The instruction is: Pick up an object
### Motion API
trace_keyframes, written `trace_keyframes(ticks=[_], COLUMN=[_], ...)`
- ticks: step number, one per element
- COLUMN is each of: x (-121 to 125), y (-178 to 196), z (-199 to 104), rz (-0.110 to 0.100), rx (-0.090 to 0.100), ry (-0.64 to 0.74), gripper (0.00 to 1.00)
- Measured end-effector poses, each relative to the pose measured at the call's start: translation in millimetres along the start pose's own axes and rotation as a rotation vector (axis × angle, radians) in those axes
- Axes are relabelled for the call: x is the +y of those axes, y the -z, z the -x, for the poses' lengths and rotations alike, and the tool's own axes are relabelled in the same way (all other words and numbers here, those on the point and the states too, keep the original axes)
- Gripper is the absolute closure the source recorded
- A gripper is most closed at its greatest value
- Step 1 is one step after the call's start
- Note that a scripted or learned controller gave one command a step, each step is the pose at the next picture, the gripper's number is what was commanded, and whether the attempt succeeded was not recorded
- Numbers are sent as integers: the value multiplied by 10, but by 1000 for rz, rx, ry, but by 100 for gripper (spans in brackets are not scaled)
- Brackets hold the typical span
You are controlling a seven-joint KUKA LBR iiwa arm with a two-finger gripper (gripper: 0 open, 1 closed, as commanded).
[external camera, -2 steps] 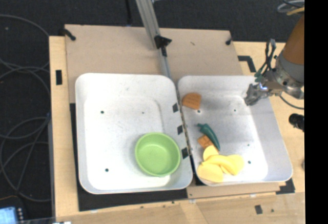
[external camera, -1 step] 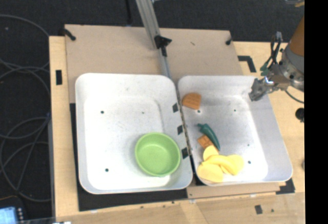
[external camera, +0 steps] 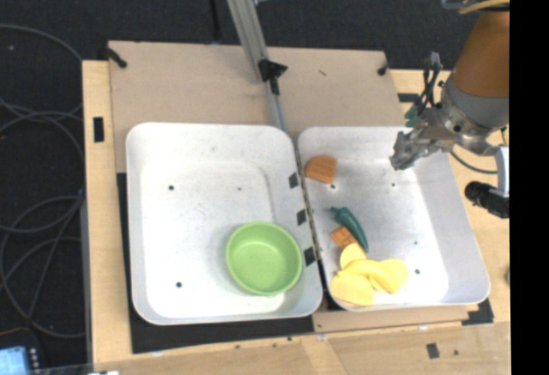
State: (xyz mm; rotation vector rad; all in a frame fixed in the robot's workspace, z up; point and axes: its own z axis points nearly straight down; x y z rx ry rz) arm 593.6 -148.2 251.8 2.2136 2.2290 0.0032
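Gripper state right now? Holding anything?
Gripper: cannot be told; it hangs over the right bin, upper area, apart from the objects there, with nothing seen in it.

Arm [external camera: 480, 64] reaches leftward, wrist angled downward.

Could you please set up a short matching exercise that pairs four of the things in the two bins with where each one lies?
Things:
1. green bowl
2. orange piece
3. yellow pieces
4. pincer

Places:
A. near corner of the right bin, close to the divider
B. over the far right part of the right bin
C. near right part of the left bin
D. far left part of the right bin, close to the divider

Pairs: 1-C, 2-D, 3-A, 4-B
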Motion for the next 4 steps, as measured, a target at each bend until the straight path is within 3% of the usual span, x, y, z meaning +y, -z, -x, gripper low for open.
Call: trace_keyframes(ticks=[3, 4], x=[-428, -491], y=[-263, -117], z=[-1603, -2107], rz=[-2, 1], rx=[0, 1], ry=[0, 1], gripper=[100, 100])
